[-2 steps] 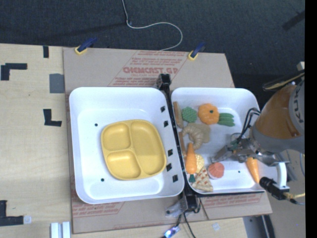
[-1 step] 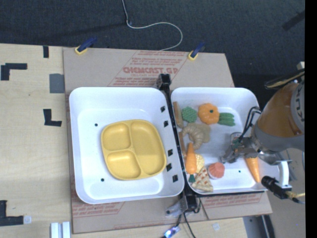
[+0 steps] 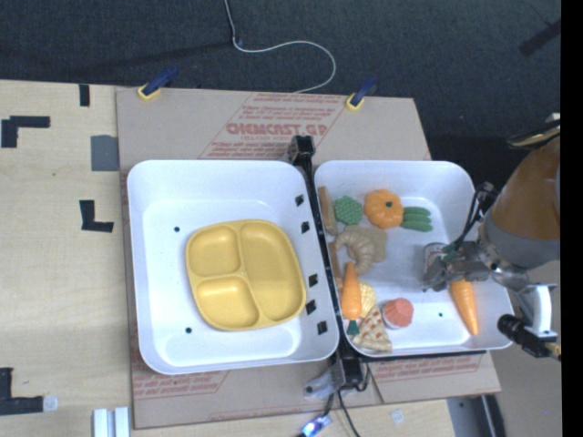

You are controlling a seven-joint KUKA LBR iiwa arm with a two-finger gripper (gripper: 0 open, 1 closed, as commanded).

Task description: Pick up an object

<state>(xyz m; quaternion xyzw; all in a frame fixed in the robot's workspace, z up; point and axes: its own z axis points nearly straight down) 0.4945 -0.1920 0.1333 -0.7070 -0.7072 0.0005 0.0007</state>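
Red print on the cardboard sheet [image 3: 273, 126] under the bins reads roughly "CHEMCAST GP"; smaller lines beneath it are illegible.

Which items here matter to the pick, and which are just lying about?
In play: hand, carrot beside it, right bin.
Lying about: yellow plate, left bin, pumpkin, green vegetable, pizza slice.

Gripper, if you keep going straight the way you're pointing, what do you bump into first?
The gripper points down into the right bin, so probably the bin's white floor, just beside the carrot. Depth is hard to judge here.
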